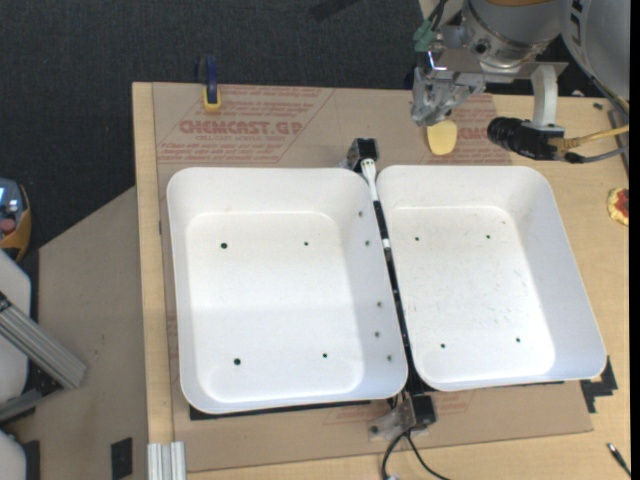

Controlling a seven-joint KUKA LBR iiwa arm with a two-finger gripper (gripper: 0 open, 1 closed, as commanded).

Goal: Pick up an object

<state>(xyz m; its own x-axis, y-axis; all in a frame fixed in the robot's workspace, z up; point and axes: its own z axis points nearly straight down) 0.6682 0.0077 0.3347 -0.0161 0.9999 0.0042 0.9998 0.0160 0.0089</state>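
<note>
My gripper (436, 116) hangs above the bench just behind the back rim of the right bin (573, 268). A small pale yellow object (442, 137) sits in its fingertips, lifted clear of the bin, with its upper end between the fingers. The gripper is shut on it. The left bin (178, 268) lies beside the right one, and the two meet at a black seam.
A blue and yellow clamp (210, 82) stands at the board's back left. A black clip (361, 152) holds the bins at the back of the seam and another clip (412, 412) at the front. A small red and yellow thing (619, 204) lies at the far right.
</note>
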